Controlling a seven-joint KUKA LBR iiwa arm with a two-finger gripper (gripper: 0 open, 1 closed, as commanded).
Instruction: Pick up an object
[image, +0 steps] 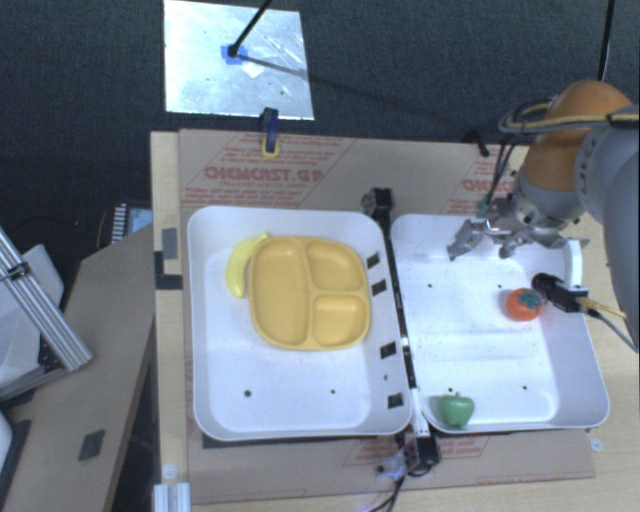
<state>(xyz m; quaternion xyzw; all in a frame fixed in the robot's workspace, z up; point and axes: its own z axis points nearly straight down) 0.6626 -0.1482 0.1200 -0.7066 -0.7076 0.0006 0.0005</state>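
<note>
Two shallow white bins side by side on the surface: left bin, right bin. In the left bin, one yellow compartment plate with three sections, and one banana tucked against the plate's left edge, partly hidden under it, long axis running roughly far to near with a slight curve, far tip pointing toward the right. In the right bin, one orange-red tomato-like fruit toward the right side, round, green top facing up, no clear long axis; one green apple-like fruit at the near left corner, resting close against the bin's rim. Gripper low over the far part of the right bin, pointing left and slightly down, well apart from both fruits. Fingers spread apart, nothing between them. Grey arm with orange band reaching in from the right. Far beyond the bins, one reflective sheet on the dark floor.
</note>
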